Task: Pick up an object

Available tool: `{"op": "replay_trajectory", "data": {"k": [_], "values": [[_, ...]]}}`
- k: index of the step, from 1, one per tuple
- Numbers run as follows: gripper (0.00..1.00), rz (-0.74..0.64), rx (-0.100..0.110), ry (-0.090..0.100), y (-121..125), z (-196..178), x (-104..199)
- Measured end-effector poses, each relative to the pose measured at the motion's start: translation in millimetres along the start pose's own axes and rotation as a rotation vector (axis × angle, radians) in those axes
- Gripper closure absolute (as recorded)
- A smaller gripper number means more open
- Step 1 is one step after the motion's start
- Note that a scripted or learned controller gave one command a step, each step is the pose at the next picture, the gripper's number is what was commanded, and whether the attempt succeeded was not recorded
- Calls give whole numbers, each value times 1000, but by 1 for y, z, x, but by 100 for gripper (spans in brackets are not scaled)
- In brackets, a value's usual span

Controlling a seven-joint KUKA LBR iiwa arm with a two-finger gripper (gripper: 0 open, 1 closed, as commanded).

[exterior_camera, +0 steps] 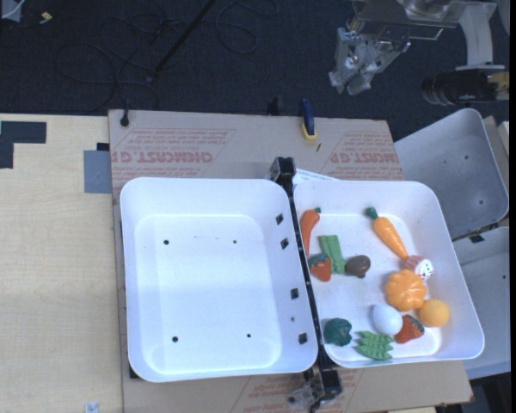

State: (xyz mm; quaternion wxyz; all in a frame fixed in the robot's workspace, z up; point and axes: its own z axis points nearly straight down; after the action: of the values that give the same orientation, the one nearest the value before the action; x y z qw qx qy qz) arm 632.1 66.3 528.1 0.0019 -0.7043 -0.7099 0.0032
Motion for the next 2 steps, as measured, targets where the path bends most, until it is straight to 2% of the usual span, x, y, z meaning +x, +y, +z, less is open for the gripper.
{"op": "replay_trajectory", "data": {"k": [1, 2], "values": [[0, -1, 2, 0, 0, 1, 0], [0, 21, 0, -4, 8, 22, -235]]}}
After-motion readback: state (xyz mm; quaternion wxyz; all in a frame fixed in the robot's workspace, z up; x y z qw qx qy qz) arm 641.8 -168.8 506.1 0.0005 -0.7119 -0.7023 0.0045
